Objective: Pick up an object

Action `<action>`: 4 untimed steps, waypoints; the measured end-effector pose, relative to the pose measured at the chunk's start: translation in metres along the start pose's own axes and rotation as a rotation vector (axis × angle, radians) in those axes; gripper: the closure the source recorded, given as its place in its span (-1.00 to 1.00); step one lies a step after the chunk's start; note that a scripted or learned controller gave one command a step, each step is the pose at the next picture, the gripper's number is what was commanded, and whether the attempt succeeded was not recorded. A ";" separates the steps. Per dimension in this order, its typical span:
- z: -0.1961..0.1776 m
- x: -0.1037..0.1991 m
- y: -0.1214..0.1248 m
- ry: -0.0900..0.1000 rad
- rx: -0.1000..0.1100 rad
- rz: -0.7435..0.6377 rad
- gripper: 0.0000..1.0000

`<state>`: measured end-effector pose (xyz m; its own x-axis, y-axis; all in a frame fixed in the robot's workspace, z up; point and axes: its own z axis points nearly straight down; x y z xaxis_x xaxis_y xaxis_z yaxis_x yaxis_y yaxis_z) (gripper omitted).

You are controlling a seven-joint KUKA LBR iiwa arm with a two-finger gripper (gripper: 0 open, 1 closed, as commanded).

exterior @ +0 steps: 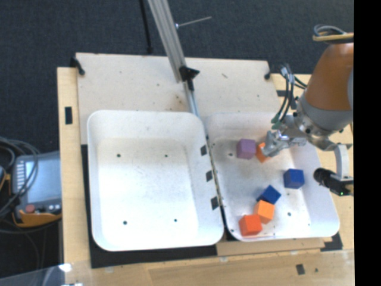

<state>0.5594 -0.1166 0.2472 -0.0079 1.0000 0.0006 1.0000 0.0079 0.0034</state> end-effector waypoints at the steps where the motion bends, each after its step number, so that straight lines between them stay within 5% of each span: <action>1: 0.009 0.059 0.001 0.000 0.003 0.001 1.00; 4: 0.020 0.210 0.002 0.001 0.005 0.001 1.00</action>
